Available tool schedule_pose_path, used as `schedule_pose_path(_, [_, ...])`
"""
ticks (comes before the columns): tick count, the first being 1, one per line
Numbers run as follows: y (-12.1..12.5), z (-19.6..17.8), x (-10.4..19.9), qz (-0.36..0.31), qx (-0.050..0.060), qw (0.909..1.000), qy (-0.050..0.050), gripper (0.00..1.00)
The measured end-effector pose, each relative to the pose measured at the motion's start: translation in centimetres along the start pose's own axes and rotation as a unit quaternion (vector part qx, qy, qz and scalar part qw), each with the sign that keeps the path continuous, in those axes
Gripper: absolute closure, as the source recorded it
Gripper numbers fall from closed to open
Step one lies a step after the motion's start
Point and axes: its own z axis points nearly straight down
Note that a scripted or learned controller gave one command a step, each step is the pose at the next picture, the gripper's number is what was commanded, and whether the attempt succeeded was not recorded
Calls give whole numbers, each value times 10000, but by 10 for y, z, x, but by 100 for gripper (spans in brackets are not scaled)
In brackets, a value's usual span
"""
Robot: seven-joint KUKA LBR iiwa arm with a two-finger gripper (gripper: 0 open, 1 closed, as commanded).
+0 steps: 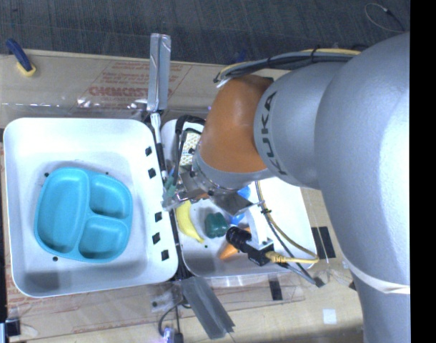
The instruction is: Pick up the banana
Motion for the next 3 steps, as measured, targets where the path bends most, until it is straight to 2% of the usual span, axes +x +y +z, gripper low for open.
schedule_pose_path(1, [0, 0, 0, 2, -2, 10000, -1, 0])
schedule_pose_path(2, [-25, -11, -7, 217, 6, 9998, 5, 0])
schedule_pose_path(3, [-9, 46, 80, -393, 13, 9992, 1, 0])
